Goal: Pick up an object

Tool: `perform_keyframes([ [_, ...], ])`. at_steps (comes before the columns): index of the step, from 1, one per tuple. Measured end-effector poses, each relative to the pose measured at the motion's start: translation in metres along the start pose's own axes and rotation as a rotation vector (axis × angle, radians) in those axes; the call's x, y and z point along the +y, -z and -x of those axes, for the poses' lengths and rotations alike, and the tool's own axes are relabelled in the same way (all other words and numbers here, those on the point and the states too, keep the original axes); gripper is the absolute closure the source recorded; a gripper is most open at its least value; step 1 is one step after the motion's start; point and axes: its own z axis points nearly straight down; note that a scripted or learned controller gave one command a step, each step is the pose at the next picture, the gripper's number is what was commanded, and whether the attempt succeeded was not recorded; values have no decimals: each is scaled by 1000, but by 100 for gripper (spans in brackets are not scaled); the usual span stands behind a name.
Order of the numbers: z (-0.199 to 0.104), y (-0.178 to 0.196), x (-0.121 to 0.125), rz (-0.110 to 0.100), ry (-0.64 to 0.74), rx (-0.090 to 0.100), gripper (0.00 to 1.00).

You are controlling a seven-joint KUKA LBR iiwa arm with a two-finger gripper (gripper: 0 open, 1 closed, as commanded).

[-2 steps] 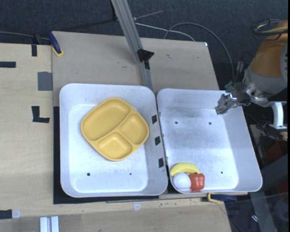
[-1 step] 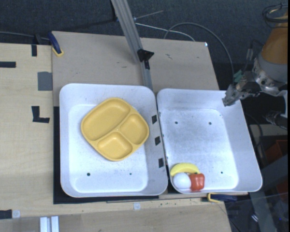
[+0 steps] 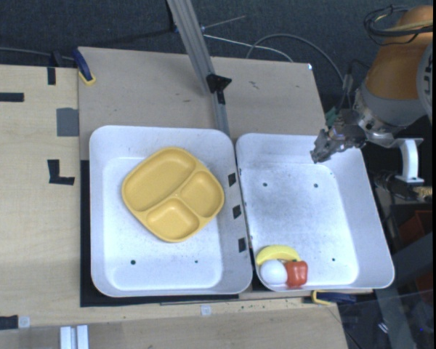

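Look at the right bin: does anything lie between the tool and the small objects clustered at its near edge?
Nothing visible does. The tool hangs over the far right corner of the right bin, and the yellow piece, white ball and red piece sit at its near edge. Bare bin floor lies between them.

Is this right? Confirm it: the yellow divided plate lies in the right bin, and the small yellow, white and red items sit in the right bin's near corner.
One thing is wrong: the yellow divided plate lies in the left bin, not the right bin. The camera view shows it. The small yellow, white and red items do sit in the right bin's near corner.
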Motion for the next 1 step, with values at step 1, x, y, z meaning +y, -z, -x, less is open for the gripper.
perform_keyframes([
  [1, -55, 5, -6, -1, 0, 1, 100],
])
